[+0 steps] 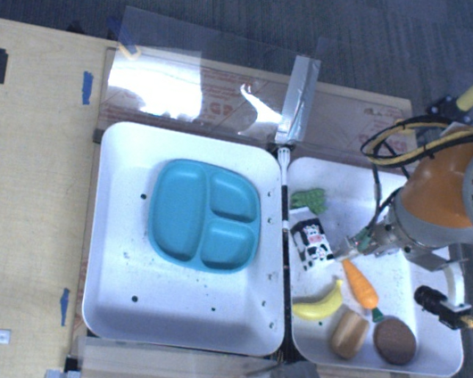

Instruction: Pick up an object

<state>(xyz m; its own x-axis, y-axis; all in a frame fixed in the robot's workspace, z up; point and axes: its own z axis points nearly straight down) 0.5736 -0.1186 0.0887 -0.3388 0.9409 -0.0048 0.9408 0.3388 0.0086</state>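
The right bin (438, 355) holds several small objects: a green leafy piece (309, 198), a black-and-white toy (311, 241), an orange carrot (359, 284), a yellow banana (318, 304), a tan bread-like piece (349, 333) and a brown kiwi-like ball (395, 340). My gripper (370, 242) hangs low over the right bin, just above the carrot's upper end and to the right of the black-and-white toy. The wrist hides how its tips stand. Nothing shows between them.
The left bin (111, 234) carries a blue divided plate (206, 215). A clear plastic sheet and a grey taped bar (297, 99) sit behind the bins. Yellow and black cables (409, 133) loop above the arm at the right.
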